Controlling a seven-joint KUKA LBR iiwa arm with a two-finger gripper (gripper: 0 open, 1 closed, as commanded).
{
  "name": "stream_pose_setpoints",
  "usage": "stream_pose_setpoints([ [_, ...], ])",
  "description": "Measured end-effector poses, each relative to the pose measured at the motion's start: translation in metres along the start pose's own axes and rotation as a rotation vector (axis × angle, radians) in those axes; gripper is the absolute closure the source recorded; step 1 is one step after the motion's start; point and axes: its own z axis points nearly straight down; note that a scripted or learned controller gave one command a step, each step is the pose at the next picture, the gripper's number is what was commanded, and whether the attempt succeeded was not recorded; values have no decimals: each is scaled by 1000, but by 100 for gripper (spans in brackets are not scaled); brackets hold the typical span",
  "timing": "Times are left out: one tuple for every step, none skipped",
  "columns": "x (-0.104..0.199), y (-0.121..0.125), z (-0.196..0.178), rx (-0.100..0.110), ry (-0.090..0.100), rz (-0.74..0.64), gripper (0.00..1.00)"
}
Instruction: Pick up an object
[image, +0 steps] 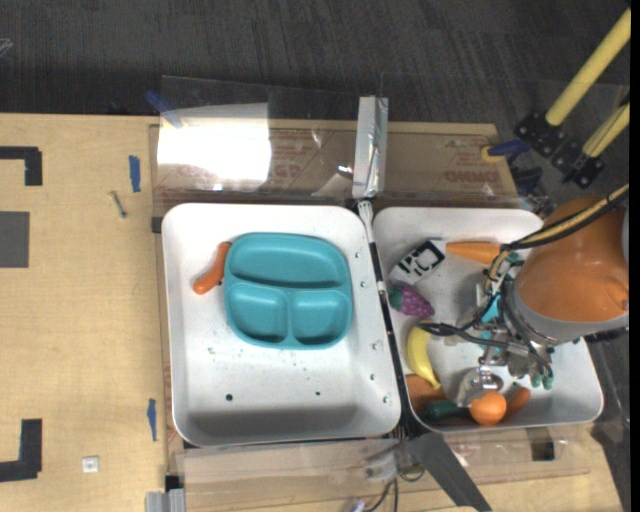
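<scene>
Only a black-and-white tag (420, 259)

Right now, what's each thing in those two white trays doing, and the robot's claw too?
Teal plate: flat in left bin.
Orange sausage: lying against the plate's left edge.
Banana: lying in right bin.
Carrot: lying near that bin's far edge.
Orange: resting below the gripper.

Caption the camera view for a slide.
Arm's pincer low over toy food in the right bin; teal tray sits in the left bin.
</scene>
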Motion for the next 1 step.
stream_pose_setpoints([
  [-54,5,-48,0,-6,250,0],
])
